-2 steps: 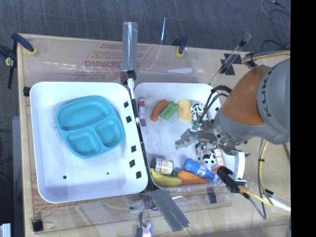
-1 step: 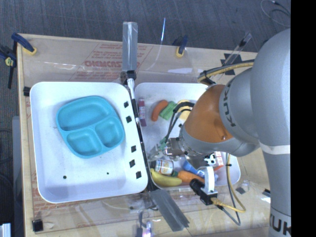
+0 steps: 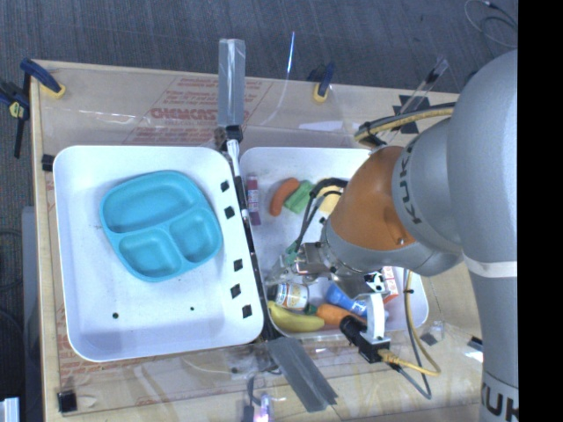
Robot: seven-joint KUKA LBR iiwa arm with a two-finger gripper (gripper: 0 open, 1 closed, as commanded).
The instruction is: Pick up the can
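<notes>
Can point(image 3: 293, 295): lying low in right bin point(image 3: 264, 161), touching banana point(image 3: 296, 320).
End effector point(image 3: 299, 266): mine, just above can; spread or pinched, cannot tell.
Risk: crowding; I might catch banana instead.

The can point(image 3: 293, 295) is small and silvery, with a printed label whose detail is too small to read. It lies tipped on its side just below the gripper point(image 3: 299, 266), close under it, its lower edge resting against a yellow banana point(image 3: 295, 319) in the right bin point(image 3: 264, 161)
</notes>
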